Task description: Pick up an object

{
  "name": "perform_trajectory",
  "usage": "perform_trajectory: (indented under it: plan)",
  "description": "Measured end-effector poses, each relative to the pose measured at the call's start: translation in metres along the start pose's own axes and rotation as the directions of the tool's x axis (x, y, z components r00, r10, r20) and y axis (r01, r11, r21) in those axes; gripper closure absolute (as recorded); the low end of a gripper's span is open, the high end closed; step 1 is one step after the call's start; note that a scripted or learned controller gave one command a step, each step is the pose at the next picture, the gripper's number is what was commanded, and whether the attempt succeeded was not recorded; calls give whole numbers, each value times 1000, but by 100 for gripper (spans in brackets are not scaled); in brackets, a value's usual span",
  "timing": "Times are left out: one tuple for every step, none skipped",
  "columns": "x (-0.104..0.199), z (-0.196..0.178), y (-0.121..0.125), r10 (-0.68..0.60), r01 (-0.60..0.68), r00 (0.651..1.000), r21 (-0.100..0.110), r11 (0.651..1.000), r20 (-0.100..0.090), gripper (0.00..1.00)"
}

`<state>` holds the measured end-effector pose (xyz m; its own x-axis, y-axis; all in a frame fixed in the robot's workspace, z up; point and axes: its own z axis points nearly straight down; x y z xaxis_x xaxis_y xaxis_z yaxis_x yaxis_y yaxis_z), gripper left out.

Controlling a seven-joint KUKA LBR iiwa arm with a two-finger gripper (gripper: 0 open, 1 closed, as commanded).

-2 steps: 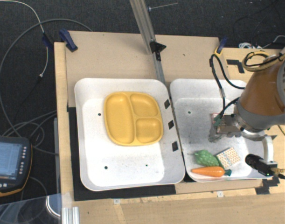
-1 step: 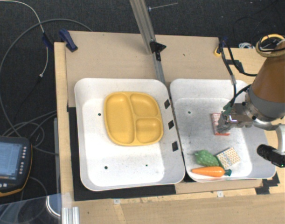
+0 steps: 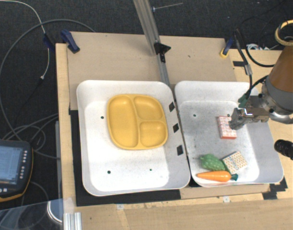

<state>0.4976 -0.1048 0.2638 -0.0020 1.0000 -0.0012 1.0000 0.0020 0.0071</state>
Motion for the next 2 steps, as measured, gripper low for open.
perform_trajectory:
  plan:
    - [50,-6,25,-5,5,1000,3,1000,-3,100]
    - [93,-8,47,-4,4,1000,4,1000,-3,100]
